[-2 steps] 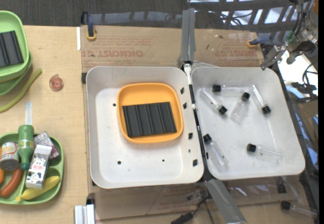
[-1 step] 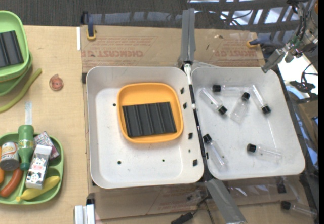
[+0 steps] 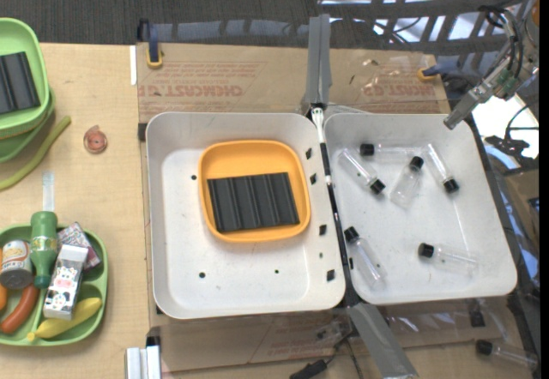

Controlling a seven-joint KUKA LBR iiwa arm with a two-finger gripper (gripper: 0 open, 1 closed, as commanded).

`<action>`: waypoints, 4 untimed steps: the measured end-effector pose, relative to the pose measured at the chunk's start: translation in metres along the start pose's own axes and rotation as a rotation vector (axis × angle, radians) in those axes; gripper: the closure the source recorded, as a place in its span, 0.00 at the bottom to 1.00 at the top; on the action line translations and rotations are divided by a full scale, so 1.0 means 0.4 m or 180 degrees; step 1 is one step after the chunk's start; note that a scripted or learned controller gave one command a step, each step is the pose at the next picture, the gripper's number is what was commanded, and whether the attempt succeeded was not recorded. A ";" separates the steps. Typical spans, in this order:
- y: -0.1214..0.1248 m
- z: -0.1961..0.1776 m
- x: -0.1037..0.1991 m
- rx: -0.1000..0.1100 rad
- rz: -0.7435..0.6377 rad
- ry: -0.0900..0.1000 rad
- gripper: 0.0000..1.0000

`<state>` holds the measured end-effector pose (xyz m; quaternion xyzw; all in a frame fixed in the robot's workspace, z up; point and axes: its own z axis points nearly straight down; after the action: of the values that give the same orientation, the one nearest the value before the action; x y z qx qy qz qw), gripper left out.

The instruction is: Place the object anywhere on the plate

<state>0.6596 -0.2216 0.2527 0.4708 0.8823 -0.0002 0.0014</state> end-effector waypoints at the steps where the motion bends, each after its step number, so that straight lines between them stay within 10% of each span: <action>1: 0.000 0.021 0.000 -0.0003 -0.0983 0.0001 0.00; 4: -0.025 0.007 0.017 -0.0009 -0.2946 -0.0004 0.00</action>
<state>0.6475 -0.2214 0.2498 0.0274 0.9996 0.0002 0.0024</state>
